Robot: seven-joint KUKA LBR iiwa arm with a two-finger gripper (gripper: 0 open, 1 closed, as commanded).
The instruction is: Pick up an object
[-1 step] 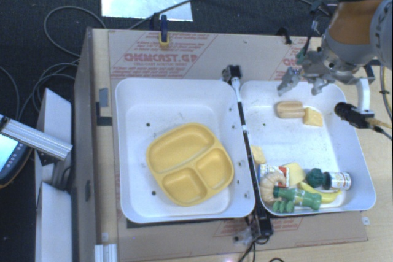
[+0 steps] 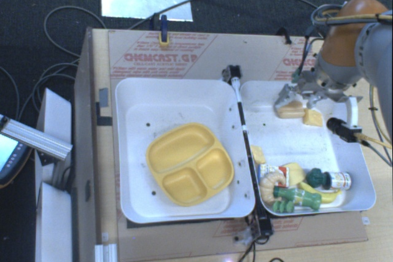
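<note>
The arm is reaching into the far part of the right bin [image 2: 362,184].
The gripper [image 2: 299,97] is hanging over a tan food piece [image 2: 290,110], jaws spread apart, nothing gripped; next it is probably needing to descend and close.

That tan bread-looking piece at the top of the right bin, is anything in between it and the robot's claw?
Nothing visible is. The gripper sits right over the tan bread-like piece in the right bin. A yellow wedge lies just beside it, to the right, not between them.
</note>
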